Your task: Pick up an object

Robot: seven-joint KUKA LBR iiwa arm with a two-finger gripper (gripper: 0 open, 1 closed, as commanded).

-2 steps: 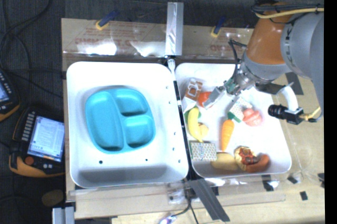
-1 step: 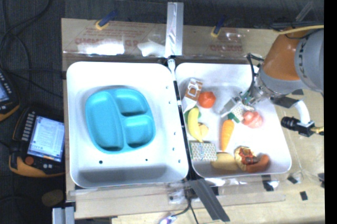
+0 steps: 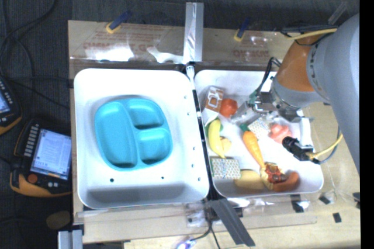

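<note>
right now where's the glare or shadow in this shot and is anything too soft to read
In the camera view, glare washes the clear sheet behind the bins; the left bin has a soft shadow under the blue tray; the arm looks blurred and large at the right; the small items around the tool in the right bin are soft, though the carrot and banana read clearly.

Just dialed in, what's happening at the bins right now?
The arm has reached in from the right over the right bin, with its gripper low among the toy food near the tomato. A banana, a carrot and a hot dog lie loose in that bin. Nothing is visibly lifted yet. The left bin holds a blue divided plate.
</note>
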